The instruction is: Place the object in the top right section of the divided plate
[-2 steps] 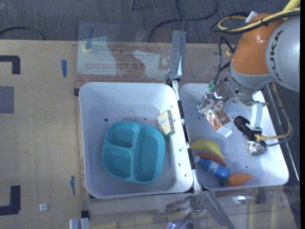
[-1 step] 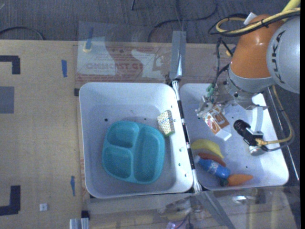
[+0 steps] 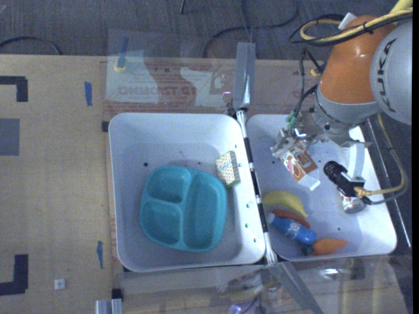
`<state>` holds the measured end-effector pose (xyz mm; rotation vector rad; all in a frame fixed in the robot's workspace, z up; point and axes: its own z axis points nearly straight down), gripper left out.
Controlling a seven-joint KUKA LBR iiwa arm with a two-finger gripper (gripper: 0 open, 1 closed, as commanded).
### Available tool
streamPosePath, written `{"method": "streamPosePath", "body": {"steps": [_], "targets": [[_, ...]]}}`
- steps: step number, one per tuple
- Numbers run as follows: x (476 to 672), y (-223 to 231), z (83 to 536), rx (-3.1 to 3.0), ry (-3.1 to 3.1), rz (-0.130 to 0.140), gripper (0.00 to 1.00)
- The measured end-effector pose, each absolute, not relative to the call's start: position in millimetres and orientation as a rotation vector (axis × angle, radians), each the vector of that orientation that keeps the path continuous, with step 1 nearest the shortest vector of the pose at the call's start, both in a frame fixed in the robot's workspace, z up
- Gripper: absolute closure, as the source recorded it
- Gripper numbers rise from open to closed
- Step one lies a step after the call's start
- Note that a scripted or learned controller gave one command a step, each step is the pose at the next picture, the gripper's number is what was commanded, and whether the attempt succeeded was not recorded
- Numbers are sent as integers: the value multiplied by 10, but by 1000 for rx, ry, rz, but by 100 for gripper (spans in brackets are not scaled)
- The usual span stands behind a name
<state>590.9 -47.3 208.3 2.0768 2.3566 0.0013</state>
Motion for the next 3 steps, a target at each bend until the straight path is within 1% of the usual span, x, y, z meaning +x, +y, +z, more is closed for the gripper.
{"method": "streamPosePath", "body": {"steps": [1,2,3], "targets": [[5532,-632,1844,1816,2565,0,100],[6066,-276,2140,1929,2476,2,100],[5930,59,1847,1734,2621,0,100]]}}
